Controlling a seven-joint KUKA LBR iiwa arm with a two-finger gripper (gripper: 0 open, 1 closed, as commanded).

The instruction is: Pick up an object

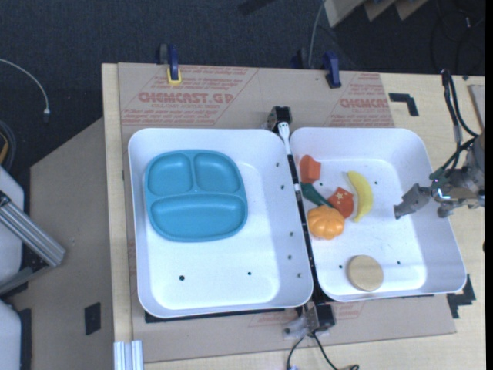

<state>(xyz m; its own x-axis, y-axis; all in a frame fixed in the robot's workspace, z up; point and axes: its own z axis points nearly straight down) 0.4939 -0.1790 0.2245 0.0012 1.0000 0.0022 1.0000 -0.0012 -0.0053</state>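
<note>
I see my gripper (406, 204) poised over the right bin (400, 141) at its right side, fingers apart on nothing, ready to close on a pick. The candidates cluster by the divider, well apart from it: banana (362, 193), orange pepper (325, 223), strawberry (343, 200). The blue plate (196, 196) sits alone in the left bin (223, 284).
</note>
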